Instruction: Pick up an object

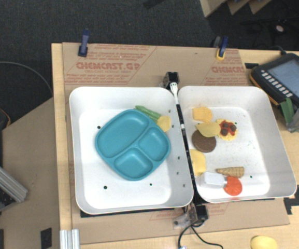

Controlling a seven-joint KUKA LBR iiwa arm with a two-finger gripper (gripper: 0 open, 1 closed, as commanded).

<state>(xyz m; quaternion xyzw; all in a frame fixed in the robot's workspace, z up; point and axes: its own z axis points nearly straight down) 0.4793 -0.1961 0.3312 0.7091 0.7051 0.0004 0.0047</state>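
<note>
Whether the tool is released or clenched cannot be told. A teal divided plate lies in the left bin. Small toy foods, among them a brown disc, lie in the right bin.

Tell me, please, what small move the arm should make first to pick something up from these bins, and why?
Probably bring the pincer in from the right to above the right bin, over the brown disc. Most of the small items lie there, while the left bin mainly bears the wide blue divided plate, likely harder to grip.
</note>
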